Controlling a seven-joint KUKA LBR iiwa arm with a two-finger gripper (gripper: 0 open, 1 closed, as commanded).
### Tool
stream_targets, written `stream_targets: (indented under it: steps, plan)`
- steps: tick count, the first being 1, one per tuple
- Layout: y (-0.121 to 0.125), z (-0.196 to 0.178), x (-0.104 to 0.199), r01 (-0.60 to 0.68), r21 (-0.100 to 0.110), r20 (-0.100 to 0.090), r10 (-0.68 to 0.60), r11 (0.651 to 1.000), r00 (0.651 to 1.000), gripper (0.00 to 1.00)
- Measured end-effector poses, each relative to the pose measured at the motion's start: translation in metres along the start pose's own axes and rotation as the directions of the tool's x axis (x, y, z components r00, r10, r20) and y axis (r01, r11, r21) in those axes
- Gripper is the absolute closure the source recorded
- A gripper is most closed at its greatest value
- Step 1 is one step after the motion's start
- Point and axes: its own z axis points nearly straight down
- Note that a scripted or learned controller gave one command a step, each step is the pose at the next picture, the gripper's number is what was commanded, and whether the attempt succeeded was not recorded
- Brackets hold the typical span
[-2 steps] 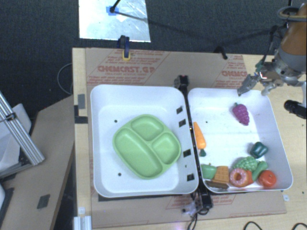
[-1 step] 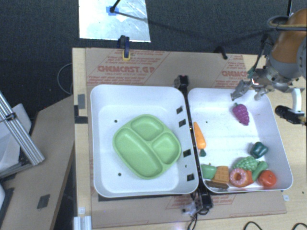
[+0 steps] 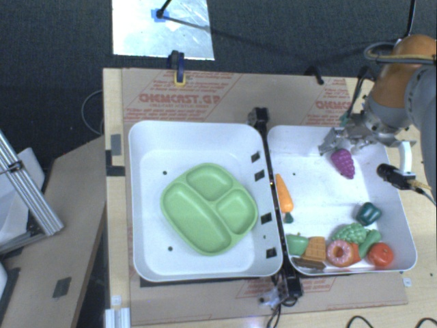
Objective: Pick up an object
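Nearest the camera, along the near wall of the right bin (image 3: 407, 232), toy foods crowd together: a green piece (image 3: 296, 243), a tan waffle-like block (image 3: 315, 249), a pink frosted donut (image 3: 339, 253), a green bunch of grapes (image 3: 352, 234) and a red tomato (image 3: 381, 254). Just beyond them, toward the right wall, sits a dark green pepper (image 3: 368, 213). An orange carrot (image 3: 284, 194) lies against the left wall of this bin, pointing along the divide between the two bins, well apart from the pile.

In the left bin (image 3: 153, 141) a light green divided plate (image 3: 208, 208) rests near the middle, tilted diagonally in the view, with three compartments visible.

At the far right of the right bin, the grey arm (image 3: 414, 91) with its orange band reaches down from the view's right. Its end effector (image 3: 347, 140) hangs over the far part of the bin, and a purple bunch of grapes (image 3: 343, 162) sits directly beneath it, touching or nearly touching the fingertips. Whether the fingers pinch the purple grapes or are merely spread above them cannot be told from this angle, nor whether the grapes are lifted off the bin floor.

Both bins stand side by side on a cardboard-covered worktop (image 3: 205, 94) printed with red lettering. A blue and yellow clamp (image 3: 177, 67) grips its far edge.
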Motion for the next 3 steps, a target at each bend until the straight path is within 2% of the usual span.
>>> stream_targets:
  steps: [1, 2, 3]
  plan:
    - [0.001, 0.027, 0.001, 0.001, 0.0, 0.0, -0.001, 1.0, 1.0, 0.0]
    - [0.002, 0.013, 0.0, 0.003, -0.006, 0.002, -0.003, 1.0, 1.0, 1.0]
    - [0.003, -0.032, -0.004, -0.002, -0.006, 0.001, 0.002, 1.0, 1.0, 1.0]
